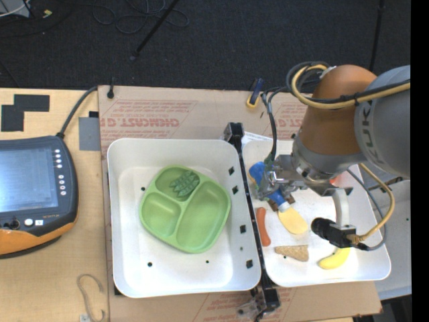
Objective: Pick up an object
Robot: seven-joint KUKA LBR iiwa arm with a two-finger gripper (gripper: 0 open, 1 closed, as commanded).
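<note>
From my seat, the arm (335, 123) covers the far right corner of the right bin (315, 280), so I cannot see what lies under it. The gripper (280, 188) hangs over a blue thing (258, 173) and hides part of it. I cannot tell its shape, or whether the blue bit just below is the same piece. A reddish sliver (340, 177) peeks out beside the wrist, too little of it for me to name. On the green plate (184, 213), the small green thing (183, 182) is too small for me to identify. The pendant (30, 186) on the surface (40, 267) is cut off by the left edge.
</note>
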